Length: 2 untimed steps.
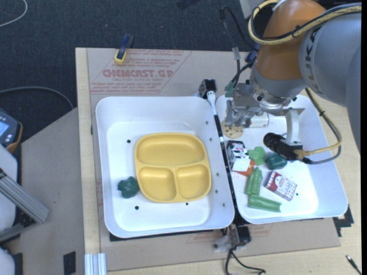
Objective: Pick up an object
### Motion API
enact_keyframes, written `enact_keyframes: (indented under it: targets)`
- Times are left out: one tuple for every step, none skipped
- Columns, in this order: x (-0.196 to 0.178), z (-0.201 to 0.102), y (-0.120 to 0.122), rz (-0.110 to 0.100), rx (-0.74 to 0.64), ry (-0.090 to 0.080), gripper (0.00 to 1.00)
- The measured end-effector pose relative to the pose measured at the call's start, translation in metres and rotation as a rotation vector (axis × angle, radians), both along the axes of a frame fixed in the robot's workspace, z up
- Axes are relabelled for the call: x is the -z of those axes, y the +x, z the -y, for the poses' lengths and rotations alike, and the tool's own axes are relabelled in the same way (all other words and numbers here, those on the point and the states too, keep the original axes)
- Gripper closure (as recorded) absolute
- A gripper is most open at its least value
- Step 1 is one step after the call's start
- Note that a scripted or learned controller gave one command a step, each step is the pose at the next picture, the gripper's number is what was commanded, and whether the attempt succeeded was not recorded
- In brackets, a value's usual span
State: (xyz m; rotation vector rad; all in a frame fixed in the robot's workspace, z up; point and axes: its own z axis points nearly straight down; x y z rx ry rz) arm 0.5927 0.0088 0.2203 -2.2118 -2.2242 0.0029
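The claw point(239, 114) is seen low over the right bin point(330, 202), at its far-left corner, right by the divider w/ the left bin point(109, 153). Open or closed? Can't be told from this angle; the wrist and cabling block the tips.

No item is seen gripped. The pile of candidates is found just on the near side of the claw: a small card packet point(238, 156) closest, then green veg pieces point(253, 182) and point(264, 204), a dark teal lump point(276, 161), and a red-and-white packet point(280, 186) further out.

For a clean pick, approx. one item should be singled out. The card packet is judged the likeliest, being nearest, but it lies flat against the bin floor and near the wall, so a straight vertical drop w/ tips straddling its short side would be wanted. The long green piece looks easier: rounded, raised, w/ room on both sides.

Away from the claw, in the left bin, a yellow divided tray point(172, 166) and a green lump point(128, 187) are noted.
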Motion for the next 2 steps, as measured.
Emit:
enact_keyframes:
  targets:
    - [-0.004,-0.052,-0.005,0.003,-0.001,0.000,1.00]
    - [0.001,-0.062,-0.028,-0.001,0.004,-0.002,1.00]
